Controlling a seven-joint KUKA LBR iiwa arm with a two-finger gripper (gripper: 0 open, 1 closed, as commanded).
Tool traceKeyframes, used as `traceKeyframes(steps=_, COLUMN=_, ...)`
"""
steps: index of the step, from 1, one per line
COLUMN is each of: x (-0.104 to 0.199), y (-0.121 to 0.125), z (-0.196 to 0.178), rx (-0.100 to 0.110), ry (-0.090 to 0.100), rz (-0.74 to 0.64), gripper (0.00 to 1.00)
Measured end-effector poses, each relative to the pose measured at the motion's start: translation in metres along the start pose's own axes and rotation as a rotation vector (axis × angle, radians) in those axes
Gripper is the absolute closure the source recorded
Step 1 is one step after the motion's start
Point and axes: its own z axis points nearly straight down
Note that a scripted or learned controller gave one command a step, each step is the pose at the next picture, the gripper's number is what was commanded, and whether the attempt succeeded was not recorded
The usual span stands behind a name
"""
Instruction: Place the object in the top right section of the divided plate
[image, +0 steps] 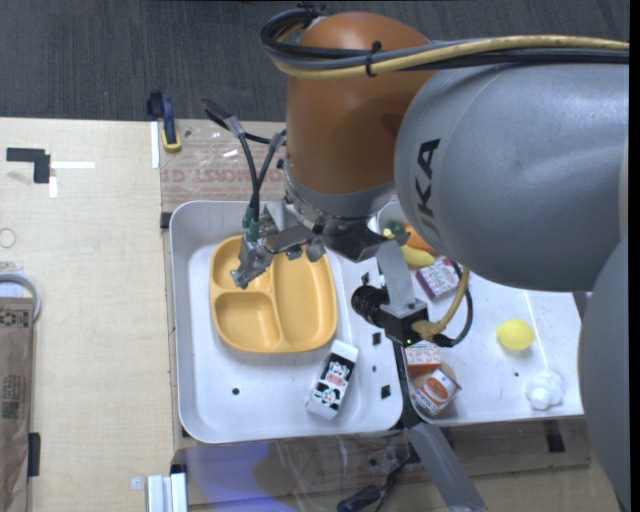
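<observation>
Grey arm (520, 150) with its orange band (345, 110) fills the upper right and hangs over the seam between the two white bins. Left bin (200, 400) holds the yellow divided plate (272, 300) and, just off the plate's lower right corner, a small black-and-white carton (333, 380) lying on the bin floor. Right bin (560, 330) holds a lemon (516, 334), a white wad (543, 392), a round can (433, 392) and a few small packets.

Gripper (248, 262) sits low over the plate's upper left part. Cannot tell whether it is released or clenched; nothing readable between its tips, so no sign it carries anything. Which item is the task's object cannot be told; the carton is nearest.

Judgement: the tool looks off target. For a clean placement, shift it toward the plate's far right compartment, centre inside the dividing ridges, descend low, then let go, so the item cannot tip across a ridge.
</observation>
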Motion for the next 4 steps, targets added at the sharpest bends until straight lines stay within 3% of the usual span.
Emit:
traceKeyframes(steps=1, x=0.0, y=-0.024, z=0.02, rx=0.002, ry=0.0, rz=-0.131, gripper=0.0)
traceKeyframes(steps=2, x=-0.034, y=-0.021, z=0.026, rx=0.0, ry=0.001, rz=-0.339, gripper=0.0)
traceKeyframes(steps=3, x=-0.033, y=0.022, z=0.022, rx=-0.003, ry=0.0, rz=-0.605, gripper=0.0)
traceKeyframes(steps=4, x=-0.022, y=0.06, z=-0.002, rx=-0.006, ry=-0.001, rz=-1.023, gripper=0.0)
